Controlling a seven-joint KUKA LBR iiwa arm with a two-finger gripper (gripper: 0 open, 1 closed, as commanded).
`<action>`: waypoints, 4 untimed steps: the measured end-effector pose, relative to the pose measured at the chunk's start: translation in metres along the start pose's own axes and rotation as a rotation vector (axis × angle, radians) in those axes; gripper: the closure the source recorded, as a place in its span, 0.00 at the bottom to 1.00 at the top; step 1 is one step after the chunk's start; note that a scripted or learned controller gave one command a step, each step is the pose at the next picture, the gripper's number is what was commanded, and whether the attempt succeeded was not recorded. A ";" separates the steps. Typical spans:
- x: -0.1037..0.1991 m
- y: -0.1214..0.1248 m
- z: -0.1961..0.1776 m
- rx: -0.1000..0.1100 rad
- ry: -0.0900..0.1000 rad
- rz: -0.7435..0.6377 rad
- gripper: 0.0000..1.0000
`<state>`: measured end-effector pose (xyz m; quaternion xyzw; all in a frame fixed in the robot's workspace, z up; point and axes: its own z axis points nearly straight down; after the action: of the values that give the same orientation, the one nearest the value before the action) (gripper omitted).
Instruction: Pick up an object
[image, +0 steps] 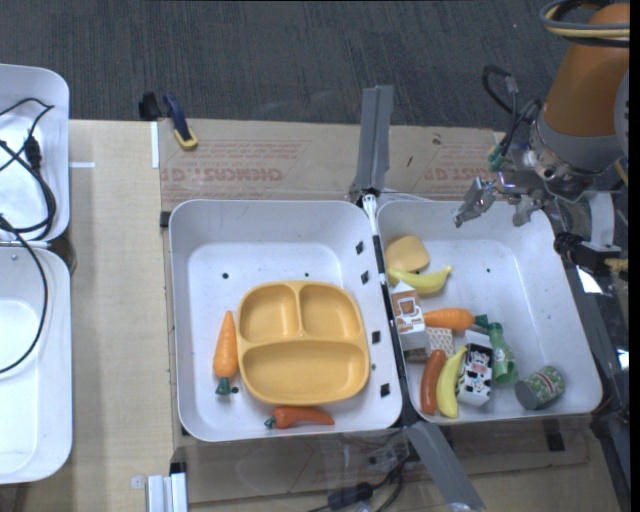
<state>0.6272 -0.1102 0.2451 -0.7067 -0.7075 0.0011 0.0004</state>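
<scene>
My gripper (496, 210) hangs above the far right corner of the right bin (520, 262), open, with nothing between its fingers. Below it in that bin lie a yellow banana (425, 279) beside a pale yellow round piece (406, 251), a small brown-and-white carton (406, 311), an orange carrot (448, 320), a red sausage (431, 381), a second banana (450, 383), a cow-patterned carton (477, 373), a green bottle (499, 353) and a small can (540, 386). All of these sit nearer the front than the gripper.
The left bin (200, 250) holds a yellow divided plate (303, 341), an orange carrot (226, 345) at its left and a red-orange carrot (300, 417) at its front. A grey post (375, 140) rises between the bins. A blue-and-yellow clamp (176, 120) lies on the bench behind.
</scene>
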 end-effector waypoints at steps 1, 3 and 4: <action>0.004 -0.045 0.098 0.001 0.001 -0.043 0.00; -0.005 0.008 0.153 -0.003 0.000 -0.216 0.00; -0.021 -0.059 0.154 -0.001 0.000 -0.141 0.00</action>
<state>0.5675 -0.1315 0.0915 -0.6550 -0.7556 0.0006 0.0003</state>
